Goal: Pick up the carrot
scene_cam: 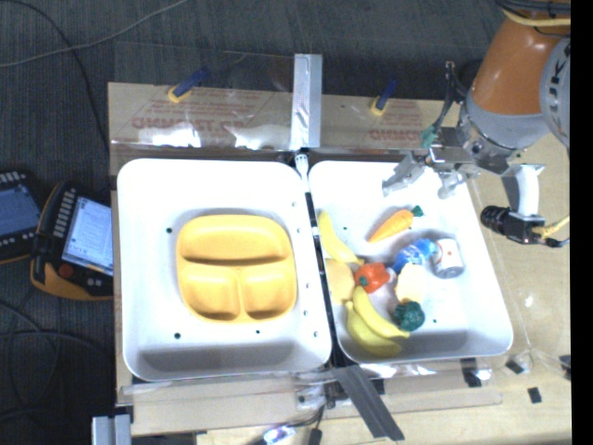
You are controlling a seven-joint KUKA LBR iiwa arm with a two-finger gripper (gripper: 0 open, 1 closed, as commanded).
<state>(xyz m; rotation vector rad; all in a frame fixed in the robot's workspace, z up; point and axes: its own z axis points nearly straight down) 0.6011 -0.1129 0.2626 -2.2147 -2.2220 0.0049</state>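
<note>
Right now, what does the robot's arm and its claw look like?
The arm is fat and round, with a big orange band above a smooth grey wrist. At its end sits the claw, made of thin, pale grey metal fingers. A small green spot shows near where the claw joins the wrist, and thin dark cables run down beside it.

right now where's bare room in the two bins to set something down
Left bin: bare floor rings the yellow tray, widest in front. Right bin: open floor at the back beside the carrot and in the front right corner. Crowded around the bananas and can.
</note>
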